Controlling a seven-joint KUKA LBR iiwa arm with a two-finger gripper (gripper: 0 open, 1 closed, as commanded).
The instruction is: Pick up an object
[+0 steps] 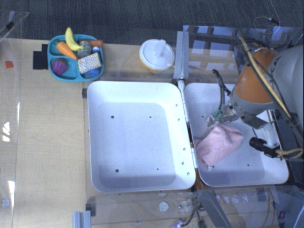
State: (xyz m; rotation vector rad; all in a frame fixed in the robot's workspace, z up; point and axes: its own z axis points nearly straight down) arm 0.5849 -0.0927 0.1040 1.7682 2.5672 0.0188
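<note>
Pink cloth (219,145) lies crumpled in the right bin (266,175), towards its left wall and near the middle of its depth, with one corner drawn up to a point at its upper left. The gripper (221,116) sits right at that raised corner, low over the bin floor; whether the gripper is apart, together or clamped on the cloth I cannot tell, since the wrist and cables cover it. The arm (256,82) comes in from the right, its orange band above the wrist standing over the right bin's upper half, with yellow and black cables running along it.

The left bin (133,132) is a shallow white tray with a few small dark holes in its floor. The two bins stand side by side, their near walls touching along a grey seam.

On the wooden table (42,141), beyond the left bin's upper left corner, rests a blue divided tray (53,55) holding toy food: a yellow banana (72,40), an orange carrot (65,50), a purple piece (59,66) and a speckled block (90,62). A white lidded bowl with a yellow rim (157,55) stands behind the left bin's upper right corner.
</note>
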